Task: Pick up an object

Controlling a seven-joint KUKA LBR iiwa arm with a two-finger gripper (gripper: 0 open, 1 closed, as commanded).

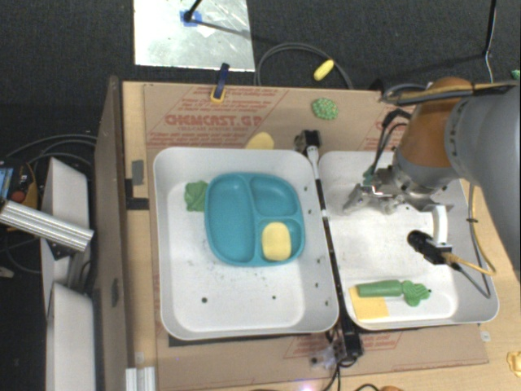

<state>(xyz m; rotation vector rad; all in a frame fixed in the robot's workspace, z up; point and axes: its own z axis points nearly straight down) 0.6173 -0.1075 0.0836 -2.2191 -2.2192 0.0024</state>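
My gripper (370, 199) hangs over the back of the right bin (468, 300), open, with nothing between its fingers. At that bin's front lie a green stick-shaped toy (391, 290) and a flat yellow block (370, 308), well clear of the gripper. In the left bin (175, 300) sits a blue divided plate (236, 218) with a yellow rounded piece (276, 240) in its front right compartment. A small green leafy piece (195, 195) lies against the plate's left edge.
Behind the bins, on the cardboard, lie a yellow piece (260, 142), a round green piece (325, 108) and a blue and yellow clip (220, 84). A black bar (319, 194) runs between the two bins. A shiny sheet (194, 23) lies on the floor beyond.
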